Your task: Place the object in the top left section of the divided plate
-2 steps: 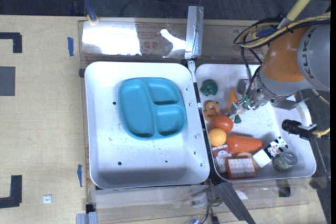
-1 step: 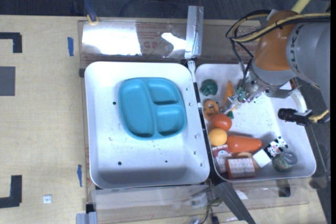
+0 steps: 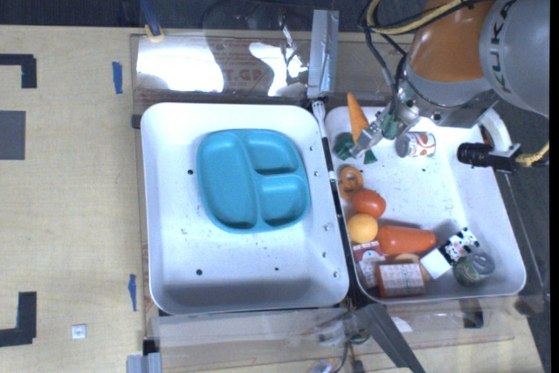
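Your gripper point(image 3: 367, 138) hangs just right of the carrot point(image 3: 355, 113), which runs up-frame; can't tell jaw state; plate point(image 3: 253, 178) lies left.

Bright overhead light, slightly soft focus
Strong white glare on the clear panel point(image 3: 218, 65) behind the bins; shadows faint

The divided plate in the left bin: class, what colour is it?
The divided plate is plain light blue, seen clearly in the camera view.
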Motion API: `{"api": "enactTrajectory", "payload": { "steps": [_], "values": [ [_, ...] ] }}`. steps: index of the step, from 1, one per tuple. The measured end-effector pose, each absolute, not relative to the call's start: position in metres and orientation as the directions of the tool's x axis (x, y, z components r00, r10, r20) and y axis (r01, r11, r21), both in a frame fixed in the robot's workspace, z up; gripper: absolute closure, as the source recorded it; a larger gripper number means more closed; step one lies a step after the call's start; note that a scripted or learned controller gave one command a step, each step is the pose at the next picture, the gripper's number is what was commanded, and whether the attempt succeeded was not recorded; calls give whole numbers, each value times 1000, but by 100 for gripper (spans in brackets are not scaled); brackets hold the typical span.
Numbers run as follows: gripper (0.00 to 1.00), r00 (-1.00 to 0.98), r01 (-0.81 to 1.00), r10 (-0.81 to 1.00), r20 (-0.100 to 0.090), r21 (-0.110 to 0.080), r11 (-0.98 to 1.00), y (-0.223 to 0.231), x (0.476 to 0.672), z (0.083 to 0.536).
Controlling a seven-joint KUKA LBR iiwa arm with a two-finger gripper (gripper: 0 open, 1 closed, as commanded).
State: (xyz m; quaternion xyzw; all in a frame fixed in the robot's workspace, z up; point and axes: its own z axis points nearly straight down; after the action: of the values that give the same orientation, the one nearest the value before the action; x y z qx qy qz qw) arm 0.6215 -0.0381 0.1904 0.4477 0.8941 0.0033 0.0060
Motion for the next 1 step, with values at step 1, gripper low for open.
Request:
{"api": "enactTrajectory", "payload": {
  "steps": [1],
  "values": [
    [100,-712,702,702,-5,6,712,32,660,218]
  ]
}}
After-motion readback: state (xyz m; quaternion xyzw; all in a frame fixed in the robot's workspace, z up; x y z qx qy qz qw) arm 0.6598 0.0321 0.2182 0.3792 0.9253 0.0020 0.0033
